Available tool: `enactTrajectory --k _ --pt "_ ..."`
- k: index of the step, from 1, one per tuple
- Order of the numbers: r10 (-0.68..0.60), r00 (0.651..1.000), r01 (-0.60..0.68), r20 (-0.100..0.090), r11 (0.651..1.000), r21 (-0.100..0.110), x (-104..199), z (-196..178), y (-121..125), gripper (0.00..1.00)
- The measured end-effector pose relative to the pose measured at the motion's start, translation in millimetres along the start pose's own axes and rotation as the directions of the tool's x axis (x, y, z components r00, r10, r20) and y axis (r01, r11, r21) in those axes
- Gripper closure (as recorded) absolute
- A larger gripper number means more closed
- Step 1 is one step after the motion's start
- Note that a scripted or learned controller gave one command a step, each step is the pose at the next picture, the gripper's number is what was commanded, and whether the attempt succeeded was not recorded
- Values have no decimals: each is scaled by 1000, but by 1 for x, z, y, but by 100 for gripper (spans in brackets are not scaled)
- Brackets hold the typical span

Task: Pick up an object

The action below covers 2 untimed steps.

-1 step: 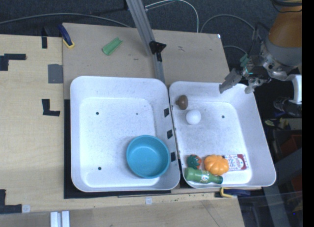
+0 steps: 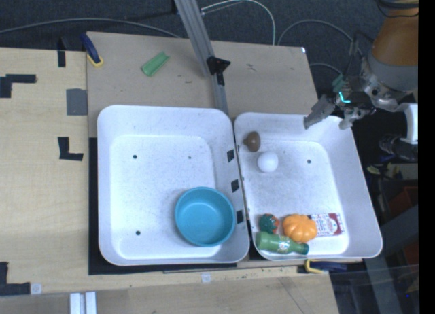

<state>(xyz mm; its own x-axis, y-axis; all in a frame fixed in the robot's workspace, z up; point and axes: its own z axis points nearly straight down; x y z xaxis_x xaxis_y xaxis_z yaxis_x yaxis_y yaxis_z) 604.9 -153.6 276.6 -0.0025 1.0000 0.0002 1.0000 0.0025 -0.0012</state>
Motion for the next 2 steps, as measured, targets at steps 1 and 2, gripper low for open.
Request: enactTrajectory --k 1,2 --pt "1 1000 -1 0 1000 7 -4 63 -3 0" --pt "1 1000 -1 -1 1000 6 6 120 -1 0"
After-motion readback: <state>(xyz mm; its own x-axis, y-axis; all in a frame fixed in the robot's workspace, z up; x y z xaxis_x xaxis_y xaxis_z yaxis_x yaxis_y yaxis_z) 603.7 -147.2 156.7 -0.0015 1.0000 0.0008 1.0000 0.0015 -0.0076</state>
